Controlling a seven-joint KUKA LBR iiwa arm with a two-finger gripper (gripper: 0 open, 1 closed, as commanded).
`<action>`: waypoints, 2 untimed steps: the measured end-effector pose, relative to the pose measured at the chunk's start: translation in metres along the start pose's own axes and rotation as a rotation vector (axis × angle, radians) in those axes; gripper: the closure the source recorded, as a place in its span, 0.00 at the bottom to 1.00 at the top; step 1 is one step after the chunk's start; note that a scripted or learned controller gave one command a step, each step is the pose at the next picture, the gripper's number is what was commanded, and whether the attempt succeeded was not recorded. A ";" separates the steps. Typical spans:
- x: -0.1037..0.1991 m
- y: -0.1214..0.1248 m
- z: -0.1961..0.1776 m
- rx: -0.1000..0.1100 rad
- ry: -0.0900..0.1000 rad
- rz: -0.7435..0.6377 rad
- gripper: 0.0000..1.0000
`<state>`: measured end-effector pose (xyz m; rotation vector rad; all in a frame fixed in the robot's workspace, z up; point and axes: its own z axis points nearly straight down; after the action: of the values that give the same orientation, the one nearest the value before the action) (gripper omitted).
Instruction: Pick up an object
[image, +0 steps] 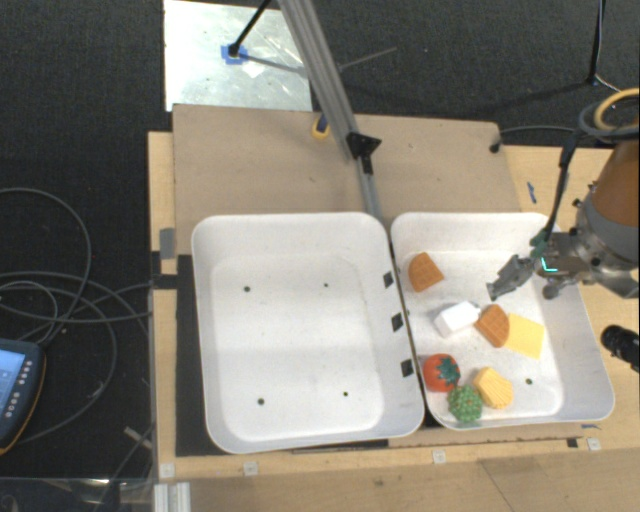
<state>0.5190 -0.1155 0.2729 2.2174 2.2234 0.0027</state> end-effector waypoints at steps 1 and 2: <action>-0.006 0.006 0.047 0.006 0.001 0.003 0.00; -0.002 0.010 0.090 0.005 0.001 0.002 0.00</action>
<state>0.5290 -0.1173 0.1828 2.2229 2.2244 -0.0020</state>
